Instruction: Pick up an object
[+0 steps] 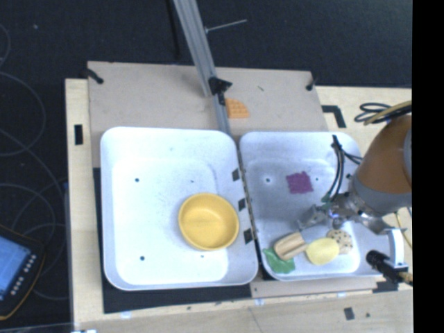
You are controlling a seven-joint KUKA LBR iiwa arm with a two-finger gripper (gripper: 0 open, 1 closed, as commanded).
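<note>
Yellow bowl in left bin, pincer spread wide beside lemon, bread roll

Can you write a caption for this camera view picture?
Gripper in the right bin near small items; yellow bowl in the left bin.

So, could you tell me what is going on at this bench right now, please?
The KUKA arm reaches in from the right, with its gripper low over the right bin. Just below it lie a yellow lemon-like piece, a tan bread-like piece, a speckled cookie-like piece and something green. A purple square lies apart. The left bin holds a yellow bowl. Nothing looks lifted yet.
</note>
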